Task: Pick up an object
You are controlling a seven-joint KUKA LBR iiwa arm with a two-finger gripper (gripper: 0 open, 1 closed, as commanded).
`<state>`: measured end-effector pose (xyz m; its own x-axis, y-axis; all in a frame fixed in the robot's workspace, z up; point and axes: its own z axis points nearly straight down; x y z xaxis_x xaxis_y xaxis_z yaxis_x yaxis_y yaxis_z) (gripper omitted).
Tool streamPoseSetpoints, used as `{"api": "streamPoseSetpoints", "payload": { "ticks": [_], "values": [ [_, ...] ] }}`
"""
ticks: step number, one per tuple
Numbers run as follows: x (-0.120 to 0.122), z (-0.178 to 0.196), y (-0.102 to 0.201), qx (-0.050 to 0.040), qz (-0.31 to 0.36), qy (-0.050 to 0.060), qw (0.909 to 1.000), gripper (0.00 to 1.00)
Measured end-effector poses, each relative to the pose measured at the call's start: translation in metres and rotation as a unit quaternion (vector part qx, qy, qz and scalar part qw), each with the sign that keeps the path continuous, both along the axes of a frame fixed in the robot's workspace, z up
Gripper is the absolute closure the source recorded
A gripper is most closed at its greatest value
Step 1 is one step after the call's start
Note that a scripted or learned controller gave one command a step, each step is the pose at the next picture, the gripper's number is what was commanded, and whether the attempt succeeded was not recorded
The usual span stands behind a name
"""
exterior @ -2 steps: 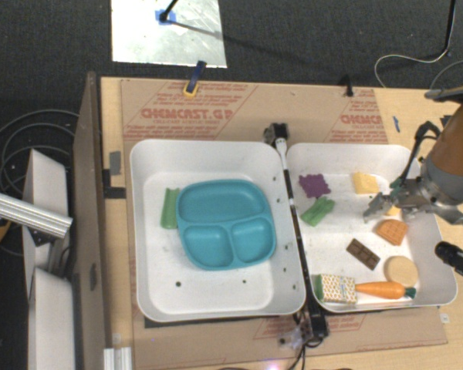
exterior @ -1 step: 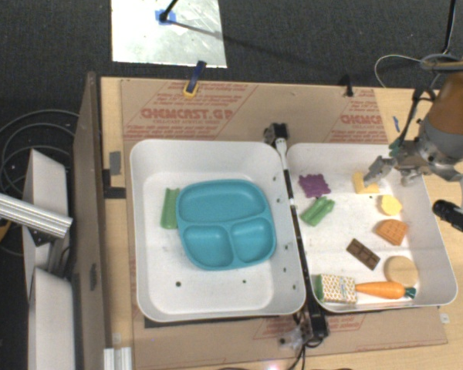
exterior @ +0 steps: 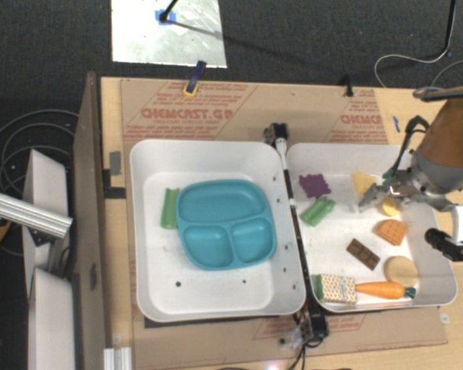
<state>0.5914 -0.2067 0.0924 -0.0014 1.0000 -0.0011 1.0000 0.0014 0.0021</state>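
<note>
Yellow block (exterior: 363, 182) just beside tool (exterior: 380, 194); tool's grip state unclear; orange waffle (exterior: 391, 231), brown chocolate (exterior: 363, 253) nearby.

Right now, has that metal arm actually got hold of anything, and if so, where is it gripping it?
It cannot be told. The tool is down in the right bin, right at a small yellow piece, but the view is too blurred there to show a hold.

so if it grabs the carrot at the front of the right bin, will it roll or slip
The carrot looks round and tapered, so a push would likely roll it in a curve. Its smooth orange surface suggests plastic, probably stiff and light, and it may slip from a grip near the thin tip. It lies beside a small box, which could block one side.
</note>
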Motion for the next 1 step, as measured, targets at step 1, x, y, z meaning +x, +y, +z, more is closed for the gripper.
{"api": "streamPoseSetpoints", "payload": {
  "ticks": [1],
  "values": [
    [-0.0551,-0.0088,0.0001,0.0013,-0.001,0.003,1.0,0.0]
  ]
}}
